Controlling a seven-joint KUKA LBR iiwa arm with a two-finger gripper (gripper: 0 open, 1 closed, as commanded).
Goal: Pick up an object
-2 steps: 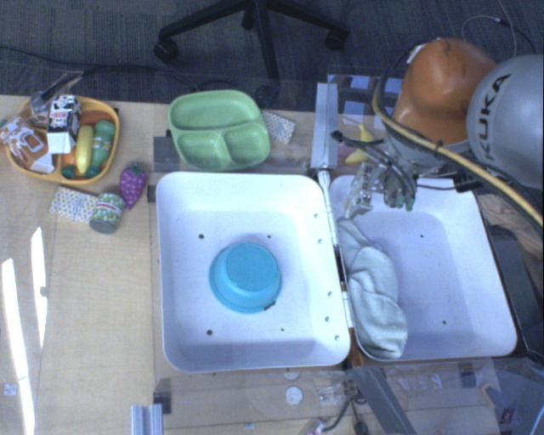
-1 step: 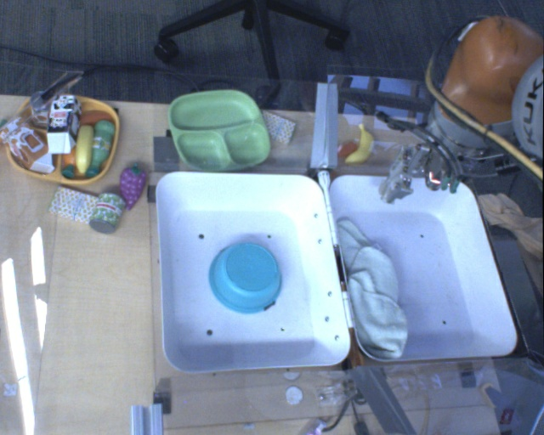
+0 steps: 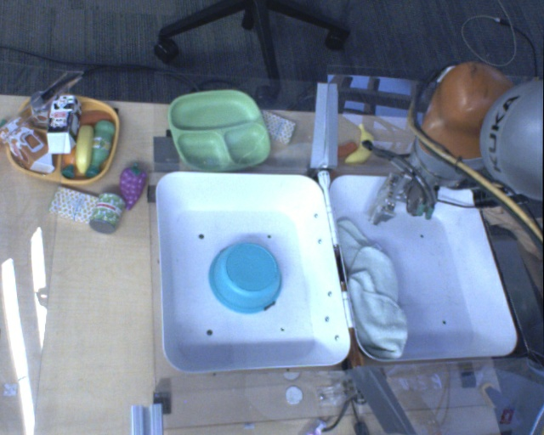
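We see our gripper (image 3: 399, 202) with fingers apart and holding nothing above the right bin (image 3: 459, 280), whose towel (image 3: 374, 293) hides its left wall.

Bright, even light from above. Both white bins (image 3: 242, 191) wash out near their floors; soft shadows sit along their inner walls. Glare streaks on the bench (image 3: 25, 280) at the frame's left edge. Dark floor (image 3: 127, 25) along the top reads dim. Overall soft focus, low resolution; the arm (image 3: 501, 110) at upper right is blurred.
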